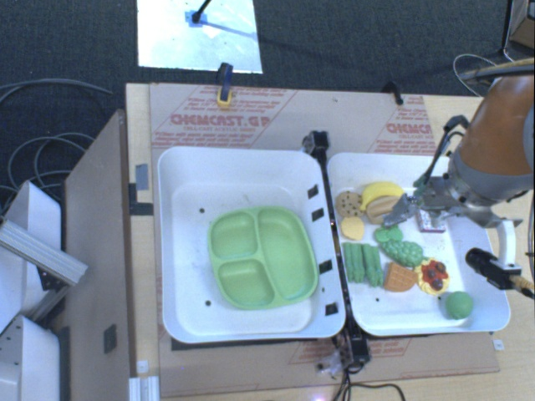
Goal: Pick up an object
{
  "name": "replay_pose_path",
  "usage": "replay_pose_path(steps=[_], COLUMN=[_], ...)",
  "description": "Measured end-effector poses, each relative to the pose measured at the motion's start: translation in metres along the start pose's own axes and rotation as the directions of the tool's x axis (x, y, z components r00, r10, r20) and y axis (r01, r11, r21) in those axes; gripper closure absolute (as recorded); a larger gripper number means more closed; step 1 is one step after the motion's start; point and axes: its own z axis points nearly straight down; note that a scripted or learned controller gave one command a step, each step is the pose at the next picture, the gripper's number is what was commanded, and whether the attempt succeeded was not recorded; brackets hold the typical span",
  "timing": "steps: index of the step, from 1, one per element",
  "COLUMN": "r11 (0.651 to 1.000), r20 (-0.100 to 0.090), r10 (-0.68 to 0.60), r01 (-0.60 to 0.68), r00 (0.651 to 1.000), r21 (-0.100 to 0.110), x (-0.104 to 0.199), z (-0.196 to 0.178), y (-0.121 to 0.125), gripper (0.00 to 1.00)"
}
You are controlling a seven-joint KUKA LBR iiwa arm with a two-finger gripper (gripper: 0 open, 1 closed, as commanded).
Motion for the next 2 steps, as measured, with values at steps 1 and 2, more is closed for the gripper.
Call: replay_pose_path(steps=[1, 2], r11=[1.0, 1.0], r20=[-0.003, -0.003], r10=[0.006, 0.0], r01=[-0.006, 0.0], r00=[1.0, 1.0], r21=[-0.002, -0.012], x=[-0.006, -0.005], z=[0.115, 0.097], y=[-0.06, -0.054], gripper=[0.0, 1.0])
